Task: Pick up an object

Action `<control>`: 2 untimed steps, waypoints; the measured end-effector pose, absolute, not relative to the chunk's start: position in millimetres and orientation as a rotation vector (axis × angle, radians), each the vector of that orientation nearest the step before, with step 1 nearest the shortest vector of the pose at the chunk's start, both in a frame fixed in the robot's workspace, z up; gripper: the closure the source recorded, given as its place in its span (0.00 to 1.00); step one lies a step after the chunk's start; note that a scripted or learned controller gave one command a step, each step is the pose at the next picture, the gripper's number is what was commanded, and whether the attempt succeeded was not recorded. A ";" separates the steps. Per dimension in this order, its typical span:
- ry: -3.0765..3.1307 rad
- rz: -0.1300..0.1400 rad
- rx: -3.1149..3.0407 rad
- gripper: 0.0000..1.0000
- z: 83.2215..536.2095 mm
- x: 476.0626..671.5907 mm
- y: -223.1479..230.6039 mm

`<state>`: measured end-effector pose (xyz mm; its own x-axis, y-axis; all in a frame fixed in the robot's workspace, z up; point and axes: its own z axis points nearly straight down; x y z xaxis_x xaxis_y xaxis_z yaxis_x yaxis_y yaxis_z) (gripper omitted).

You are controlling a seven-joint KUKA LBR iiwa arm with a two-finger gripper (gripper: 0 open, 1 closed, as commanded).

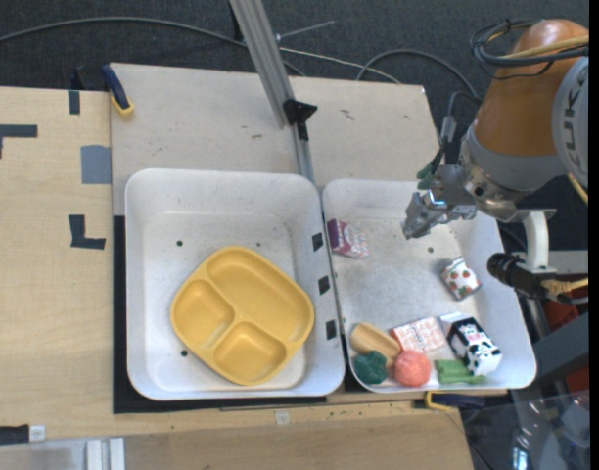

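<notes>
Objects to pick: all in the right bin point(505, 292), none between the gripper's fingers.
Purple packet point(347, 238): alone near the bin's left wall, up in the far half.
Strawberry-print piece point(460, 278): by the right wall, just below the gripper.
Front row: tan bread-like piece point(374, 340), green lump point(370, 366), pink patterned packet point(419, 335), red ball point(411, 368), black-and-white carton point(474, 345), green strip point(454, 372), all crowded together along the near edge.
Gripper point(418, 225): hanging over the far right part of the right bin, tips pointing down, nothing under them but bare bin floor.
Jaws: cannot tell whether they are parted or closed; too dark and small.
Arm point(525, 116): coming in from the right, orange band up top.
Left bin point(143, 262): yellow divided tray point(243, 313) lying flat in it.
</notes>
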<state>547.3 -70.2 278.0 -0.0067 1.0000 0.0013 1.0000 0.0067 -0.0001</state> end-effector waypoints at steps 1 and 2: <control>-2.228 0.000 -2.213 1.00 274.4 569.0 -23.5; -2.227 0.001 -2.214 1.00 266.2 590.0 24.2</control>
<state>590.0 24.2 266.2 -0.0062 1.0000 0.0005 1.0000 0.0062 -0.0013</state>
